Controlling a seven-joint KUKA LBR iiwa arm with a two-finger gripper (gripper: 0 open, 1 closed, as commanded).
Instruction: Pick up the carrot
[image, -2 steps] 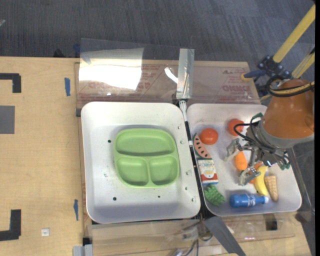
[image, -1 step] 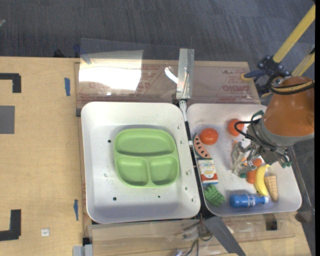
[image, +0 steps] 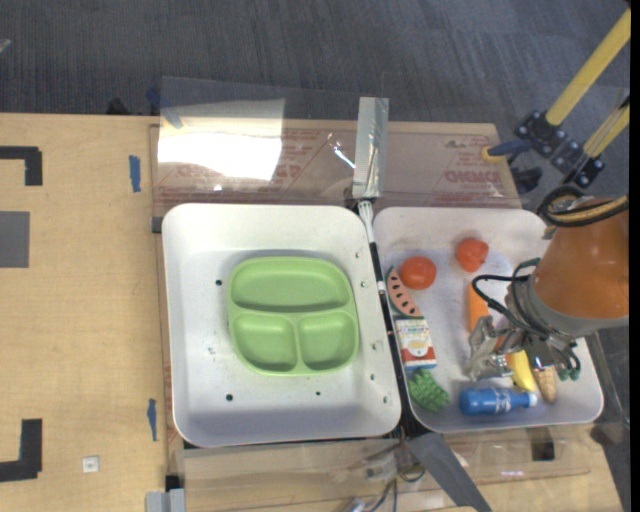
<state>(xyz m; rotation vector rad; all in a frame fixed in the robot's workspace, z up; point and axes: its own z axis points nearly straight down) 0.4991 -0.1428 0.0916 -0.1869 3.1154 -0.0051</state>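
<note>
A wooden bench (image: 80, 330) bears two white bins, left (image: 190, 400) and right (image: 590, 400), side by side

Arm (image: 592, 275) cut off by right edge of frame, its bulk covering upper right part of right bin (image: 440, 225). Carrot (image: 477, 306) lower end hidden behind gripper (image: 487, 355); whether jaws stand apart or closed not readable, dark cables cross them. Yellow item (image: 522, 370) and corn-like piece (image: 545, 383) at lower right partly hidden under wrist. Carton (image: 414, 340) label too small to read. Worktop (image: 70, 300) cut off at left edge.
</note>
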